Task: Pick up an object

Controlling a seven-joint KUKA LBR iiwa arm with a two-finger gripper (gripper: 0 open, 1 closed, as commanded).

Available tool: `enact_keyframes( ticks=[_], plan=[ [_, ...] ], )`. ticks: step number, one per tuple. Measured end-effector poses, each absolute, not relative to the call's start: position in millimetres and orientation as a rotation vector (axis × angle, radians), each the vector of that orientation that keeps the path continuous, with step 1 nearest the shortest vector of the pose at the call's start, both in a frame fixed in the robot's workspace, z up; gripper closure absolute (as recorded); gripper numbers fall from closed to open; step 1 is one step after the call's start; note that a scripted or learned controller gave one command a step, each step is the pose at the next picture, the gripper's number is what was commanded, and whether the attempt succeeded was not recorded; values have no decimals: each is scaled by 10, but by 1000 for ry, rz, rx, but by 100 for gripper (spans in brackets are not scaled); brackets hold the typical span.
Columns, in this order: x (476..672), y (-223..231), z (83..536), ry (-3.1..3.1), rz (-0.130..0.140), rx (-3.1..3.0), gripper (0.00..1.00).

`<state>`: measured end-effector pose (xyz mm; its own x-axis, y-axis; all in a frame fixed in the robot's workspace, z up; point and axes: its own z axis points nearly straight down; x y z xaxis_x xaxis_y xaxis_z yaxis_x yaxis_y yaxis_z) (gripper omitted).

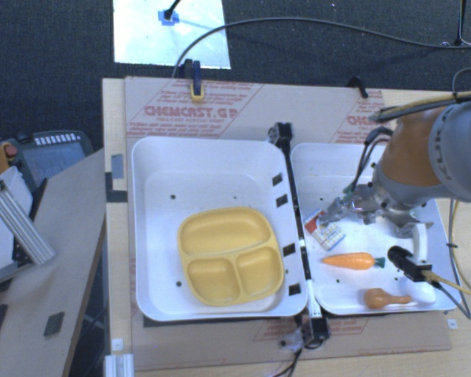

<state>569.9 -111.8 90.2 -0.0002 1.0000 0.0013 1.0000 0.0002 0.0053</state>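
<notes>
The small red-and-white packet [328, 235] lies in the right bin [330, 163], just beneath the fingers [332, 215], perhaps touching them. Its print is too small for me to read. The wrist's metal blurs together here, so I cannot tell whether they are spread or closed. Just past the packet from the fingers lies a toy carrot [348, 261]. Farther that way is a tan lump [383, 297] I can't identify. Well apart from them, the left bin [153, 210] holds a yellow divided plate [231, 254].
</notes>
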Motion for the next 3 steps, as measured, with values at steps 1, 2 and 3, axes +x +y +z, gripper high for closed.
enact_keyframes(
  ticks=[1,2,3],
  plan=[
    [5726,-1108,1048,2219,17,2214,100],
    [5726,-1130,1481,2222,4,2215,100],
    [5656,-1195,2011,2219,5,2217,100]
  ],
)
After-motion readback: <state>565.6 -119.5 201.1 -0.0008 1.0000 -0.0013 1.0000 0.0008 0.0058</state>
